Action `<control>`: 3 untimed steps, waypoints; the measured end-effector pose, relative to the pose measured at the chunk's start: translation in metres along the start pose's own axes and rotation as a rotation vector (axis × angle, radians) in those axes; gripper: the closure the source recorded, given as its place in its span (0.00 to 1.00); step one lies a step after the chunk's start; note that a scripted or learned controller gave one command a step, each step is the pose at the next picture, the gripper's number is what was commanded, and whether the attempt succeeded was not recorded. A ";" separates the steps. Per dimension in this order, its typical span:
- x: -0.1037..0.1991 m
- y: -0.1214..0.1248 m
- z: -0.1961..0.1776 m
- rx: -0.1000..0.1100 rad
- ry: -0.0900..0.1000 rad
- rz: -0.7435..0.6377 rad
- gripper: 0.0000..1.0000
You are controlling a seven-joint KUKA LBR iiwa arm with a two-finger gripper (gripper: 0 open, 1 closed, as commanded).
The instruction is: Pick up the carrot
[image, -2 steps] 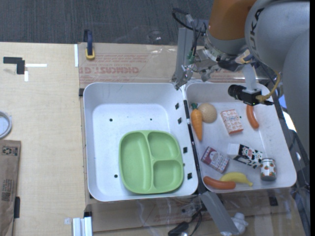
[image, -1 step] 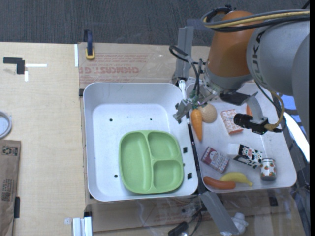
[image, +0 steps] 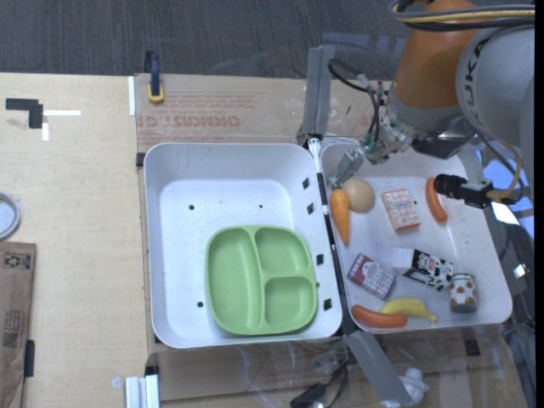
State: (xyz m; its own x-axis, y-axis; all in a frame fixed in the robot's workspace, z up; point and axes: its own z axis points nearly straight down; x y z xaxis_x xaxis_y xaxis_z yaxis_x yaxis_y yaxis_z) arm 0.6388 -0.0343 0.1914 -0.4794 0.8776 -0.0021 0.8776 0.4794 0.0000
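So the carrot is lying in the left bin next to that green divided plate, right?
Not quite. The camera view shows the carrot in the right bin, against its left wall, beside a beige egg-shaped thing. The green divided plate sits alone in the left bin.

Arm [image: 497,66]: light grey rounded casing, broad orange band [image: 429,53] above the wrist. Black cables loop off the wrist; a yellow and a black line run along the top of the orange section. Gripper [image: 344,167]: metallic grey, small coloured wiring near its mount.
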 end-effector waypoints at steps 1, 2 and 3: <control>0.021 0.035 -0.001 -0.002 0.000 -0.189 0.00; 0.029 0.001 -0.001 -0.002 0.001 -0.587 0.00; -0.002 -0.057 0.000 -0.001 0.001 -0.472 0.00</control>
State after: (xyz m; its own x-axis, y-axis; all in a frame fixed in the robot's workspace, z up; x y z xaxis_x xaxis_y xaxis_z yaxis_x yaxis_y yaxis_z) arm 0.5902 -0.0632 0.1919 -0.8262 0.5634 -0.0009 0.5634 0.8262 0.0003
